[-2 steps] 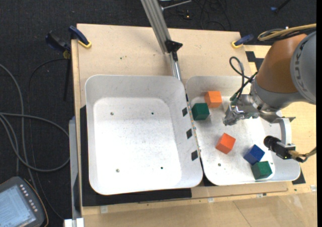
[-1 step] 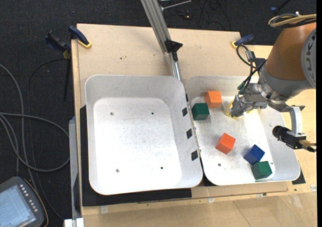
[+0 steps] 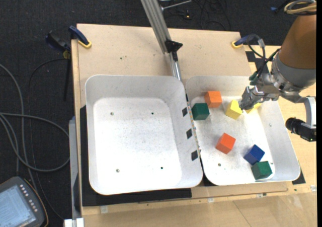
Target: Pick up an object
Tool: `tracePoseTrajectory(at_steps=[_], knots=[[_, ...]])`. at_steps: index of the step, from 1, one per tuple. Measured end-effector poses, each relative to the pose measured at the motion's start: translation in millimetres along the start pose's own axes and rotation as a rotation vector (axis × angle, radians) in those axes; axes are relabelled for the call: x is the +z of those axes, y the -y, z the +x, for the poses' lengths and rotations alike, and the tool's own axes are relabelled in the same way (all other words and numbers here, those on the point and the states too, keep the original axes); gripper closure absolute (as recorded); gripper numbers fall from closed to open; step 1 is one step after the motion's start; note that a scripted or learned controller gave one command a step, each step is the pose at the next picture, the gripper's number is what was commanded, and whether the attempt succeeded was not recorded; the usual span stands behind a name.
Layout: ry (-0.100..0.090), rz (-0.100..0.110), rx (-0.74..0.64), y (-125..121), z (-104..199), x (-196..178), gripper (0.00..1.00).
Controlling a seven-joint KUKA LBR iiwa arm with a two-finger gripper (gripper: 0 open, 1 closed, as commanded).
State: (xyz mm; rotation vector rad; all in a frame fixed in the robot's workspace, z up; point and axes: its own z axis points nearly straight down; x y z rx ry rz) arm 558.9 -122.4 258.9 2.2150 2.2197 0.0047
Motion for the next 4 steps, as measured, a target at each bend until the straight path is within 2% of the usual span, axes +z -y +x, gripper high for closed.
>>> tracePoseTrajectory(at_steps=[1,2,4], knots=[[-0.002,0.004,-0.005,-29.5,45.4,9.7,1.00],[-0.003,0.004,-0.006,-40.2,93.6,7.8,1.00],[-0.003,0.003,-0.004,-87.7,181.3,5.9,1.00]])
